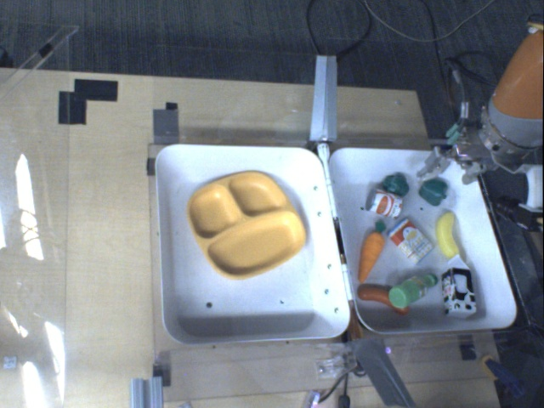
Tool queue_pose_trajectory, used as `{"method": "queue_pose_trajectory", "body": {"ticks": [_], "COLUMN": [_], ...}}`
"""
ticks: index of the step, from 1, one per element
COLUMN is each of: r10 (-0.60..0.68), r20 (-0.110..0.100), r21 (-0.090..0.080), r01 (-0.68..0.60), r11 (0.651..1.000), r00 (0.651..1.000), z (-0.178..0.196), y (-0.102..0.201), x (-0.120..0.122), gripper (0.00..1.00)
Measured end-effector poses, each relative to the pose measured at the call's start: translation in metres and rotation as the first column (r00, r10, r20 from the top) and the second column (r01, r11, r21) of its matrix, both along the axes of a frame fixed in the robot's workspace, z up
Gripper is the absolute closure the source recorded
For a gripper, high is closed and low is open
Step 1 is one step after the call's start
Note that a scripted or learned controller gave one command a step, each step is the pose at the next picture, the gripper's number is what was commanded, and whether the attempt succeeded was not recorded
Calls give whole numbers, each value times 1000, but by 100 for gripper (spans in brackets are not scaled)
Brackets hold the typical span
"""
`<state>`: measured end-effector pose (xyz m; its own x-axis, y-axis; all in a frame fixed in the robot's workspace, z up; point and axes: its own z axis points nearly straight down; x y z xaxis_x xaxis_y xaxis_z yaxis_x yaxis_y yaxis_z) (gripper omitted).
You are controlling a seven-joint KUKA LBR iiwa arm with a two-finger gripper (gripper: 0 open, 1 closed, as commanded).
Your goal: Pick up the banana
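The banana (447,235) lies in the right bin (501,300), beside a red-and-white carton (411,240) whose print is illegible. The gripper (449,161) hovers above the bin's far edge, fingers apart, holding nothing. The left bin (170,228) holds 1 yellow tray (246,223).

The arm (520,92) reaches in from the right, orange band high at the edge, wrist angled down-left. Its gripper (449,161) hangs over the right bin's (501,300) far right corner, fingers spread, nothing between them.
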<state>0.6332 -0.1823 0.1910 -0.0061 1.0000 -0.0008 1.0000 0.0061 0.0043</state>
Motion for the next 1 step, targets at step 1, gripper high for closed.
{"method": "queue_pose_trajectory", "body": {"ticks": [1], "r10": [165], "r20": [1], "r21": [-1], "r01": [-165], "r11": [986], "r00": [986], "z": [-59], "y": [-19], "x": [-32], "gripper": [0]}}
